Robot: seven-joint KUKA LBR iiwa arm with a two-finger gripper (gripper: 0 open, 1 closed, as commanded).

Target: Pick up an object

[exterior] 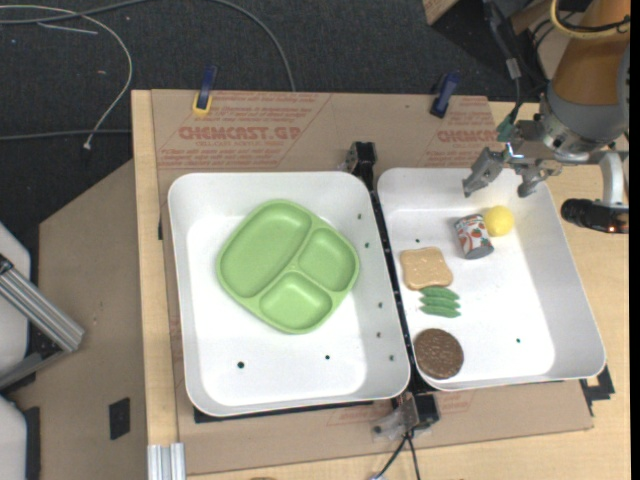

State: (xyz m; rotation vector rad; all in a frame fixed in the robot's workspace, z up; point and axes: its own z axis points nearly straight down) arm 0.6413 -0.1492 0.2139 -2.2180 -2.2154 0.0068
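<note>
Fingers (pixel 507 175) spread, nothing between them, hovering over right bin (pixel 560 298) at its 12 o'clock edge. Can (pixel 473 236) and lemon (pixel 498 221) just below at 6; toast (pixel 425 266), peas (pixel 439 301), cookie (pixel 438 353) further down.

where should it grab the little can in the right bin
Probably across the round sides of the small grey can with the red label, with the end effector coming down from above. The can lies tilted on the floor of the right white bin, so its body is exposed. A yellow lemon-like ball touches its upper right, so close along the other axis.
</note>
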